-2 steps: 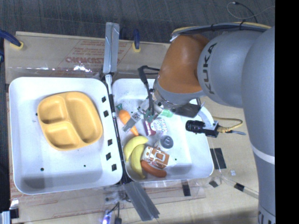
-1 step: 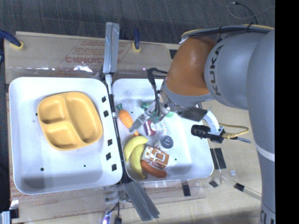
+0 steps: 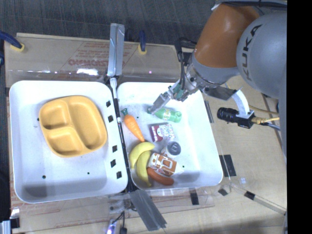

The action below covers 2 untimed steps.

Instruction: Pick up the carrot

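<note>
Small orange toy carrot (image 3: 132, 125) with a green top lies in the right white plastic bin (image 3: 207, 130), hard against its left wall, just beside the divider between the bins. Green end points far, tip points near and slightly right, toward the yellow toy banana (image 3: 138, 161); tip and banana look close, maybe touching.

Handling, as a judgement: looks like a hollow plastic play-food piece, so light, stiff, smooth and a bit slippery. The taper means a pinch near the tip would likely squirt out. Best hold is across the thick upper half, below the green top, closing across its width. The left wall leaves little room for a finger on that side; the right side is freer.

The claw (image 3: 155, 107) hangs over the far middle of the right bin, tip just beside the green plastic toy bottle (image 3: 169, 114), apart from the carrot. Cannot tell whether it is released or clenched: it reads as one grey bar from this angle. Nothing visibly held.

Hard to make out: the wrist hides the bin's far right corner. The carrot's underside and its gap to the wall are unclear. The orange printed carton (image 3: 162, 164) partly covers the red-brown toy sausage (image 3: 161, 179).
</note>
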Motion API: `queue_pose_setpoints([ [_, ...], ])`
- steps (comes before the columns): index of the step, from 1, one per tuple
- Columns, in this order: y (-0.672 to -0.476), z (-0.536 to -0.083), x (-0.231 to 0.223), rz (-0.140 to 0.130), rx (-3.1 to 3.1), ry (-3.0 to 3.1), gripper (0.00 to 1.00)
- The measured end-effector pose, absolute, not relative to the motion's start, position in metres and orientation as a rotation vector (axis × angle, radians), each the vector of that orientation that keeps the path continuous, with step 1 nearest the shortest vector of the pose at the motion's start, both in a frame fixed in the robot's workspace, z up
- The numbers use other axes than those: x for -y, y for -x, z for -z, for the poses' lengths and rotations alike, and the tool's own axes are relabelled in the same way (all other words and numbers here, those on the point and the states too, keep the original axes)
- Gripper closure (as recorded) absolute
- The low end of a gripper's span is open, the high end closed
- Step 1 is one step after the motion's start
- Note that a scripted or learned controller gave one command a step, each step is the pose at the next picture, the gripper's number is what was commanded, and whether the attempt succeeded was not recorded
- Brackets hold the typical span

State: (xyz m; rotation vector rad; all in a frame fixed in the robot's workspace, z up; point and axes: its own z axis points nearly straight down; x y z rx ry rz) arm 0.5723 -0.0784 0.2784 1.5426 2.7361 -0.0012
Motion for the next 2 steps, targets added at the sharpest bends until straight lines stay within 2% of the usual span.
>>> queue_pose_setpoints([
  [1, -0.574, -0.190, 0.025, 0.005, -2.793, -1.446, 0.00],
  [2, -0.566, -0.191, 0.066, 0.004, -2.785, -1.465, 0.00],
])
